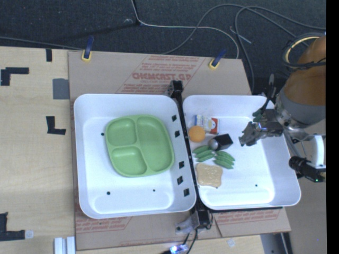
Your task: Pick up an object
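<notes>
- The nearest candidate is the small black-and-grey cylinder (220,141) in the right bin (265,194), just right of the orange ball (197,134); it looks light, rigid and smooth, likely to roll, so I'd grip across its short width.
- Green bean pods (214,156) and a tan bread slice (208,175) lie below the orange ball; both look soft and light.
- The gripper (248,138) hovers well right of the orange ball, near the cylinder but apart from it, with nothing between its jaws; how far they are spread I cannot tell.
</notes>
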`<move>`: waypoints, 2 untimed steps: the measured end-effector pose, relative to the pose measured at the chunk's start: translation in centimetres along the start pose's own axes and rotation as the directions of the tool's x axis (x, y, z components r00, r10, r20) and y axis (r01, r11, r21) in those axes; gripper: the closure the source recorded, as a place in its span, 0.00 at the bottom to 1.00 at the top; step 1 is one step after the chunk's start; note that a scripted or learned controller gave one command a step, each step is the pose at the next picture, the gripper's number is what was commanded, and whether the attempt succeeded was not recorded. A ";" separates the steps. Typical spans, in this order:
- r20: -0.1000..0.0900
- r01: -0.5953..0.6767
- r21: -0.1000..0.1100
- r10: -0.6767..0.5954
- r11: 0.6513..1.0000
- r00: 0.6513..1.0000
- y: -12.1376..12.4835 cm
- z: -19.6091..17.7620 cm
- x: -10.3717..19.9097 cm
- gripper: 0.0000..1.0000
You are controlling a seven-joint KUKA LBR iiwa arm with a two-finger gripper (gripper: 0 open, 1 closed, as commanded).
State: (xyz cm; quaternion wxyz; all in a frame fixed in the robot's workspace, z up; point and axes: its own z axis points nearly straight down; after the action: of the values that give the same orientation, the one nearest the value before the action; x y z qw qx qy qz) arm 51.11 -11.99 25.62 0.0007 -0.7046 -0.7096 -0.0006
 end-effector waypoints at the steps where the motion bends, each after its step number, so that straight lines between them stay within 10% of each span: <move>1: 0.001 -0.001 0.001 0.001 1.000 1.000 0.5 1.4 4.6 1.00; 2: 0.001 -0.001 0.003 0.001 1.000 1.000 0.7 2.6 9.9 1.00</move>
State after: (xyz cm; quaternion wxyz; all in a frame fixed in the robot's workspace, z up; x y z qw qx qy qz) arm 51.77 -2.12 23.01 0.0014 -0.7050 -0.7092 0.0005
